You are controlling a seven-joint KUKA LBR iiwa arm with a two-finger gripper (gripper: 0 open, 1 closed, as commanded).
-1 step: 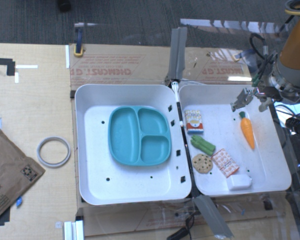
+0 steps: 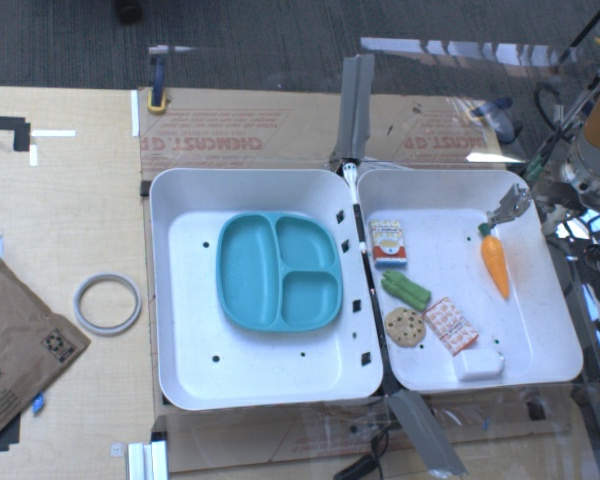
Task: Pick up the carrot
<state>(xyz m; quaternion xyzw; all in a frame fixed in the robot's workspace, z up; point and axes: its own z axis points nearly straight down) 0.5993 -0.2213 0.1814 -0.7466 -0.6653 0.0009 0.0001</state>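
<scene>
The orange carrot [image 2: 496, 262] with a small green top lies in the right bin [image 2: 540, 363], near its right wall, pointing toward the front. My gripper [image 2: 510, 206] reaches in from the right, and its grey tip sits just behind and right of the carrot's green end. The carrot rests on the bin floor and looks unheld. Whether the tip touches the carrot is unclear.
The right bin also holds a small white-and-red box [image 2: 387, 243], a green bean-like piece [image 2: 407, 290], a cookie [image 2: 405, 326], a red-and-white packet [image 2: 450, 326] and a white block [image 2: 478, 365]. A teal divided plate [image 2: 280, 270] lies in the left bin [image 2: 180, 368]. A tape ring [image 2: 107, 302] sits on the bench at left.
</scene>
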